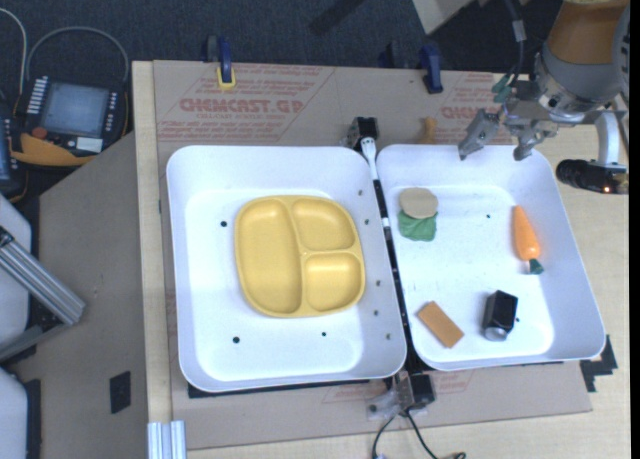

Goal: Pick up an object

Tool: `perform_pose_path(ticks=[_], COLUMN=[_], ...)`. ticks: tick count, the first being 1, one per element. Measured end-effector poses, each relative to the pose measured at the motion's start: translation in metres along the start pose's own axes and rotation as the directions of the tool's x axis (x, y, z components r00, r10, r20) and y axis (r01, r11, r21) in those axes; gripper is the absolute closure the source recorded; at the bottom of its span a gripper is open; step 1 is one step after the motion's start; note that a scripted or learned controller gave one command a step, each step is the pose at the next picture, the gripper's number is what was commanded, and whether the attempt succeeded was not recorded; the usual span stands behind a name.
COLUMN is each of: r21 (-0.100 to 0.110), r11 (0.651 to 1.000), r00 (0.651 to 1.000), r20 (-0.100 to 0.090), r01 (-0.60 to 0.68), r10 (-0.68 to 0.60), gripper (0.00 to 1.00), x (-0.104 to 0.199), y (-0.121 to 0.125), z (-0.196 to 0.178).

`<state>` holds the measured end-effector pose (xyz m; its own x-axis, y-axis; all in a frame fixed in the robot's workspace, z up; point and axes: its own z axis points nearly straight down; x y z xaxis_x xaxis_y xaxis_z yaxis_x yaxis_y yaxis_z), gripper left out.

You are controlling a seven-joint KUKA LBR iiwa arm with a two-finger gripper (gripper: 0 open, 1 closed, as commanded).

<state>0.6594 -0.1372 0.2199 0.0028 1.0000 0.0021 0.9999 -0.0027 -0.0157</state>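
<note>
Carrot (pixel 525 237), orange with a small green stub at its lower end, lies lengthwise at the right of the right bin (pixel 570 247). Left of it sit a tan-and-green round piece (pixel 418 214), a tan block (pixel 439 323) and a black item (pixel 499 313). The gripper (pixel 497 142) hangs released over the bin's upper edge, grasping nothing. The arm is cut off at upper right.
</note>
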Motion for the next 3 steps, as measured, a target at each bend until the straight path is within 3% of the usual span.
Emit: perform_pose_path(ticks=[1, 3], r21=[-0.015, -0.008], r11=[1.000, 1.000], r00=[1.000, 1.000], r20=[0.002, 0.001], r01=[0.003, 0.003], r10=[-0.003, -0.003], gripper=[0.00, 0.00], x=[0.000, 0.010], y=[0.002, 0.002], z=[-0.010, 0.114])
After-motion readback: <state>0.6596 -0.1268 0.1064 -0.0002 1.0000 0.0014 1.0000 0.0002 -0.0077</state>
